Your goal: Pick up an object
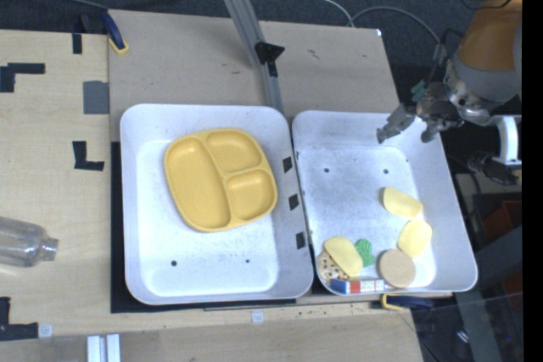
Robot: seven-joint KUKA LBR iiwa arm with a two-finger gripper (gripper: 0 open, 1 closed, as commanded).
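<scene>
Gripper (413, 126): fingers spread apart, nothing between them, over right bin's (339, 140) far corner.
Left bin (144, 182): yellow divided plate (221, 179).
Right bin: yellow pieces (401, 202) near front.

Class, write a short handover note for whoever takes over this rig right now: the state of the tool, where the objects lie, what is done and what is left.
Tool: fingers spread open, holding nothing, at the top right corner of the right bin.
Right bin, lower right: three pale yellow pieces, a small green item, a tan round disc and a flat printed item against the front wall.
Left bin: a yellow divided plate.
Done: nothing picked yet.
Left: move to an object, close on it and lift.
</scene>
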